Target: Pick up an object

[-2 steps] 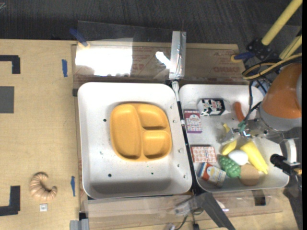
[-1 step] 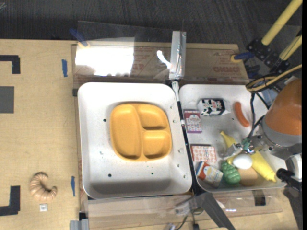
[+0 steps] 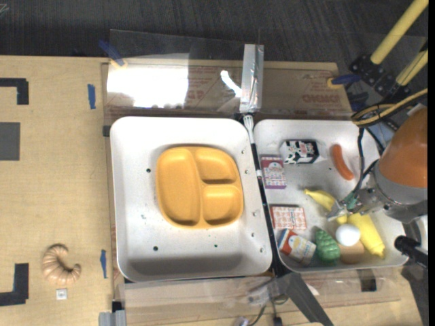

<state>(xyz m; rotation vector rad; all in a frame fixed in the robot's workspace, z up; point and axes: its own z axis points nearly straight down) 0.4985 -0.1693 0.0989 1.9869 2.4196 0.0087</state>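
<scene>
The right bin (image 3: 306, 123) holds several small items. A cow-print box (image 3: 300, 151), an orange sausage (image 3: 343, 162) and a pink carton (image 3: 273, 172) lie in its far half. Nearer lie a banana (image 3: 318, 197), a red patterned box (image 3: 288, 217), a tin (image 3: 299, 246), a green toy (image 3: 328, 245), a white egg (image 3: 349, 235), a yellow bottle (image 3: 371, 236) and a brown piece (image 3: 352, 253). My gripper (image 3: 345, 208) is low in this bin, just right of the banana and above the egg. The arm's orange band (image 3: 410, 156) hangs over the bin's right edge.
The left bin (image 3: 136, 155) holds a yellow divided plate (image 3: 199, 185). A toy croissant (image 3: 61, 263) lies on the cardboard bench at the lower left. A clear panel and a metal bracket (image 3: 251, 77) stand behind the bins. Yellow poles and cables sit at the upper right.
</scene>
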